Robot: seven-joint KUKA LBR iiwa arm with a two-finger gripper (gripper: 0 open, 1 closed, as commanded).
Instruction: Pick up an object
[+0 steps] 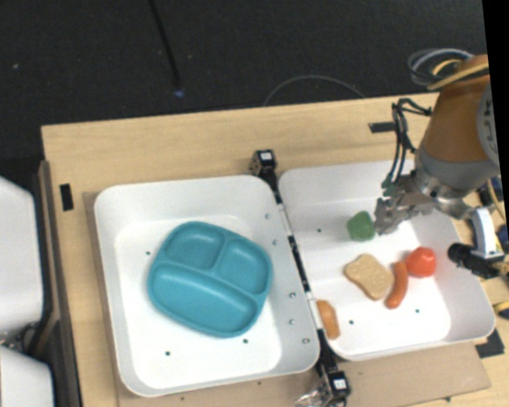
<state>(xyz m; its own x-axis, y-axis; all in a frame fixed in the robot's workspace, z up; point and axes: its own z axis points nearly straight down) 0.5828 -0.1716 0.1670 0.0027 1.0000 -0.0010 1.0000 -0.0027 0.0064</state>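
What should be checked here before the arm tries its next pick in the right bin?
1. Gripper is over the right bin: ok.
2. A target is close: the green object lies just beside the gripper: ok.
3. Green object between the fingers: cannot tell, the view is too coarse.
4. Green object stands apart from the bread slice: ok.
5. Sausage and red tomato separated for a clean single pick: not ok, they touch.
6. Orange piece away from the wall: not ok, it lies against the bin's left edge.

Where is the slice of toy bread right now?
The tan toy bread slice lies in the right white bin, below the small green object and just left of the orange-red sausage.
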